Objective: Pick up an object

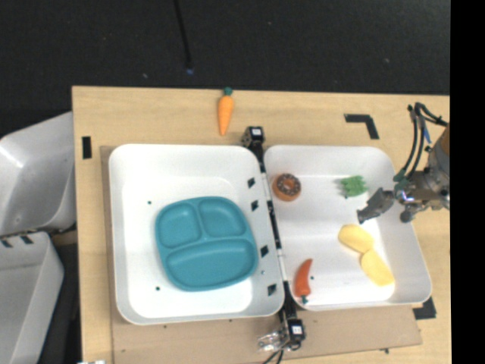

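The right bin [326, 158] holds a brown round donut-like piece [286, 186], a small green leafy piece [352, 186], two yellow lumps [355, 239] [377, 268] and a red chili pepper [303, 278]. My gripper [389, 209] hangs over the bin's right side, just above and right of the upper yellow lump. It is open, with one dark finger [371, 205] pointing left and the other [409, 211] near the bin's right wall. Nothing sits between them.
A teal divided plate [205, 242] lies in the left bin [129, 173]. An orange carrot [225, 111] rests on the wooden bench [151, 116] behind the bins. Black clips [253, 136] mark the seam between the bins.
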`<state>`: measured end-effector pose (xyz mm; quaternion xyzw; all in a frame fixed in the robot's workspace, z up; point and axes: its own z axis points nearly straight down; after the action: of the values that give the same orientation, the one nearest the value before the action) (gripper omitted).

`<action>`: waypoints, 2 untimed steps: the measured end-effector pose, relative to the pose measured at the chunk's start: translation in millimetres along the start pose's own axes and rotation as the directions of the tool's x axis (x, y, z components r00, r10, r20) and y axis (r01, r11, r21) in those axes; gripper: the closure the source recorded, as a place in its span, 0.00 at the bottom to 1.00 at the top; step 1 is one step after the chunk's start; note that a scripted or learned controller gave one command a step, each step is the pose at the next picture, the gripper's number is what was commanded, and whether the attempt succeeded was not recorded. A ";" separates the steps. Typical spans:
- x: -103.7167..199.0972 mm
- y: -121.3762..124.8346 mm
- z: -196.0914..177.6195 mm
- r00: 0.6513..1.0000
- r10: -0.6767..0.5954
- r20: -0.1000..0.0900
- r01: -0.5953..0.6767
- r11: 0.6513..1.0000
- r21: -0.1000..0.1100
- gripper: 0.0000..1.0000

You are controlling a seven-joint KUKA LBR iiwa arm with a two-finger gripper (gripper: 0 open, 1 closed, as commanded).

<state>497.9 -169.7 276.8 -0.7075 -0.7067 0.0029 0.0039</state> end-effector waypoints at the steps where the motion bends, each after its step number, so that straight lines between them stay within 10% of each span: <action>1: 0.3 2.0 -5.7 1.000 -0.003 0.003 0.003 1.000 -0.012 0.00; 2: 4.5 1.2 37.9 1.000 -0.001 0.002 0.001 1.000 -0.007 0.00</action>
<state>498.7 -165.1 238.8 -0.7071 -0.7071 0.0011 0.0006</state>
